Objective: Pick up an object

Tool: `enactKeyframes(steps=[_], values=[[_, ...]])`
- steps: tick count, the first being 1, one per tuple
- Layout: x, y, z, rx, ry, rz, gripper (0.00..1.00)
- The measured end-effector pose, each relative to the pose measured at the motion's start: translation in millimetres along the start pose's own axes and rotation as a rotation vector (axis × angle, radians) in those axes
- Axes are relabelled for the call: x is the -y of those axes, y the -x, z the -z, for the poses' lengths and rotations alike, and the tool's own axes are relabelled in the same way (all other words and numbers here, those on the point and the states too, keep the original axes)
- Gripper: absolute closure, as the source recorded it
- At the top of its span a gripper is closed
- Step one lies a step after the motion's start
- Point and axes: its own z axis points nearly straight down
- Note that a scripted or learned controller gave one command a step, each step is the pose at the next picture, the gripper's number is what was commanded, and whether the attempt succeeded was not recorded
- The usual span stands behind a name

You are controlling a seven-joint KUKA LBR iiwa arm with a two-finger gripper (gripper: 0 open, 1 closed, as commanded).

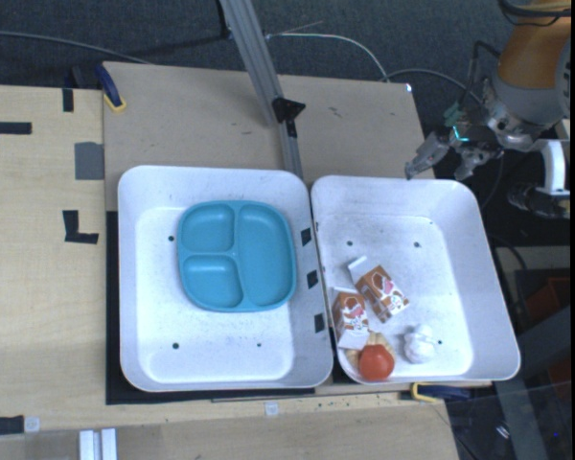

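Gripper [448, 158] hangs just past the far right corner of the right bin [460, 220], outside its rim, over the bench edge. The two fingers stand spread apart with nothing between them — it grips nothing.

All pickable items sit at the opposite end of that bin, bunched at its near edge toward the near-left corner, well apart from the gripper:
- red tomato-like ball [376, 361] at the near rim
- small white lumpy object [420, 344] just beside it on the right
- two brown-and-white printed packets — one [350, 310] just above the ball, the other [382, 293] next to it, tilted, toward the bin's middle

Can't tell whether the packets overlap each other.

Left bin [149, 257] carries a teal divided plate [237, 256], three compartments, lying flat toward its far side.
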Motion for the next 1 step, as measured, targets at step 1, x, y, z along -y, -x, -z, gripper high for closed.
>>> enactKeyframes(steps=[1], values=[[0.0, 0.1, 0.0, 0.0, 0.0, -0.001, 0.0]])
